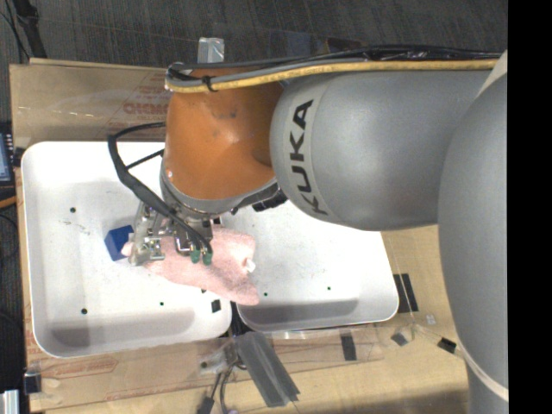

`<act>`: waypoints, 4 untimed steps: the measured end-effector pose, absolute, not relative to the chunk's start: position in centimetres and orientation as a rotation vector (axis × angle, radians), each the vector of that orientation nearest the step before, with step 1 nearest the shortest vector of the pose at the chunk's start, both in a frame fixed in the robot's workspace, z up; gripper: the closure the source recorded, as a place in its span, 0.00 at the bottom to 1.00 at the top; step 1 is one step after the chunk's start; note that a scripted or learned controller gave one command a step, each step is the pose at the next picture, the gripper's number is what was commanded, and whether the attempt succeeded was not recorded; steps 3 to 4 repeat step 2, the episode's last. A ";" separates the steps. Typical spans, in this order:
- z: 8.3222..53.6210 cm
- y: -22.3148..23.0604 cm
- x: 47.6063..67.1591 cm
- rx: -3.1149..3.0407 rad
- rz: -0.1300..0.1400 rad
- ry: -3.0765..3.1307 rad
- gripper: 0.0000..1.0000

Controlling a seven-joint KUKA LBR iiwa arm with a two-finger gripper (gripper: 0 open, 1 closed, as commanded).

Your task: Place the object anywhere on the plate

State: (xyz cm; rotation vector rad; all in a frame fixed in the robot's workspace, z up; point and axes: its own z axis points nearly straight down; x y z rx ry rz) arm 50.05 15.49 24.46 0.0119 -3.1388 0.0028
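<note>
A small blue block (117,241) lies on the floor of the left bin (52,231), towards its middle. The pink plate (226,268) rests across the divide between the two bins, near their front edge. My gripper (170,247) hangs low between the block and the plate, its left side touching or nearly touching the block and its right side over the plate's left edge. The orange wrist band (216,145) and the arm's grey body (388,136) hide the bin floor behind the gripper.
The right bin (345,270) is largely covered by the arm. A black cable (121,166) loops from the wrist over the left bin. Brown cardboard (78,97) lies behind the bins, and clamps and brackets (259,365) sit at the bench's front edge.
</note>
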 end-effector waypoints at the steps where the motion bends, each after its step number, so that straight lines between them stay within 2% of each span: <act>1: 23.4 20.4 48.7 0.015 0.004 -3.138 1.00; 2: 23.4 20.4 48.7 0.014 0.003 -3.139 0.00; 4: 23.4 20.4 48.7 0.014 0.003 -3.139 0.00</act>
